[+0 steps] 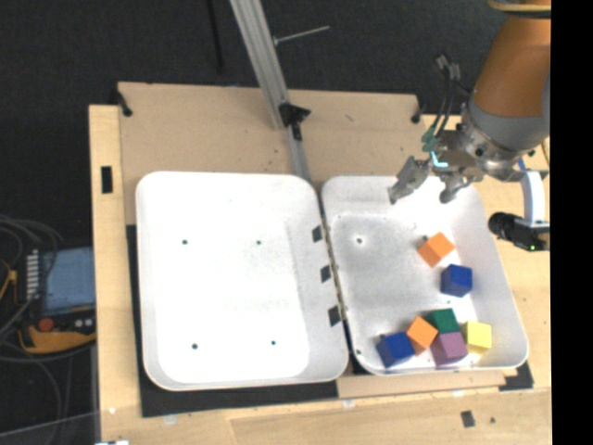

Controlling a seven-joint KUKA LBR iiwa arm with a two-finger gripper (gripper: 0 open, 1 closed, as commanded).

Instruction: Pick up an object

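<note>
Seven small blocks in right bin [371,202]: orange cube [436,248] and blue cube [456,280] toward right edge; blue [396,349], orange [422,333], green [445,320], purple [449,348], yellow [478,336] clustered at near-right corner.

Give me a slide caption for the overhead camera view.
Open gripper hovers above the right bin, which holds seven coloured blocks, nearest an orange block.

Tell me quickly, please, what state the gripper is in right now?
Gripper: open, fingers spread apart with nothing between them, above the far end of the right bin.
</note>
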